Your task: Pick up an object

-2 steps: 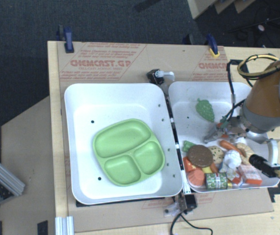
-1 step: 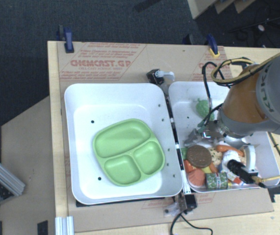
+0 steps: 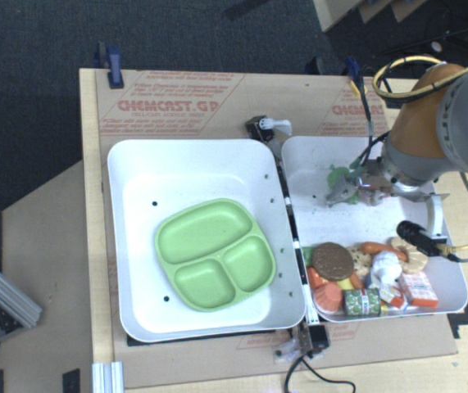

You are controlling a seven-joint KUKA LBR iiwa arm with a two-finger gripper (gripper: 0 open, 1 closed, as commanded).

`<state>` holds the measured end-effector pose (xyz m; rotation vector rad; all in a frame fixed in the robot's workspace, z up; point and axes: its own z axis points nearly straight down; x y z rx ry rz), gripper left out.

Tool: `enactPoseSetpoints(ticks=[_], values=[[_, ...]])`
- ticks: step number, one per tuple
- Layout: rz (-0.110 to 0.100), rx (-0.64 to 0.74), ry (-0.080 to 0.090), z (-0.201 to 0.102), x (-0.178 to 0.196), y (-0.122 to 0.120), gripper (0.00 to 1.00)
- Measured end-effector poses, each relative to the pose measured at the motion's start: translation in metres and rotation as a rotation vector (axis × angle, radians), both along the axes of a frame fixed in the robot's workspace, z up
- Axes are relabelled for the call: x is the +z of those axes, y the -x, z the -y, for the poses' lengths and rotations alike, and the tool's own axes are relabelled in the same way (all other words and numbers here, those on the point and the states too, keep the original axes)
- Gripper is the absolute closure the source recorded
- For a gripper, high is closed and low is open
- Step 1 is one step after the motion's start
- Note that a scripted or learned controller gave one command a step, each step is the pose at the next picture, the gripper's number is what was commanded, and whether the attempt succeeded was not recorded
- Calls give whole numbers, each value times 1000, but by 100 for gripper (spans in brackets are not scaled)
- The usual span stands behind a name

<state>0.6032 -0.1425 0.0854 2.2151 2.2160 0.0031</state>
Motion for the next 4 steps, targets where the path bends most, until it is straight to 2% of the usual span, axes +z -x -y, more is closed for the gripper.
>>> enactPoseSetpoints(ticks=[1,2,4], values=[[-1,4,-4,-23,0,-66,0],[-10,2,-6,-52,5,-55,0],[-11,-1,-5,-49,-1,-39,0]])
